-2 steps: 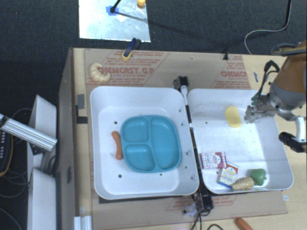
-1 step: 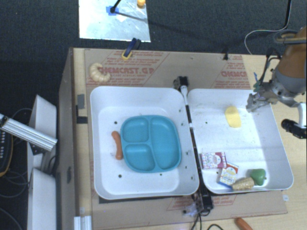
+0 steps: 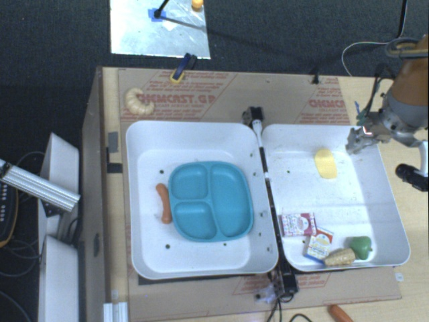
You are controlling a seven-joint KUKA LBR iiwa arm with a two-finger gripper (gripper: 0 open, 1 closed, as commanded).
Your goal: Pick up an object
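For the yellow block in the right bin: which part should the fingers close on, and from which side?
Probably across the yellow block's short sides at mid-length, coming straight down. It lies flat and alone on the right bin's floor, long axis running near to far, with open floor around it.

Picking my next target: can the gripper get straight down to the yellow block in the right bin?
Probably yes. The yellow block lies alone on bare floor of the right bin, nothing over or against it, and the gripper hangs just beside it.
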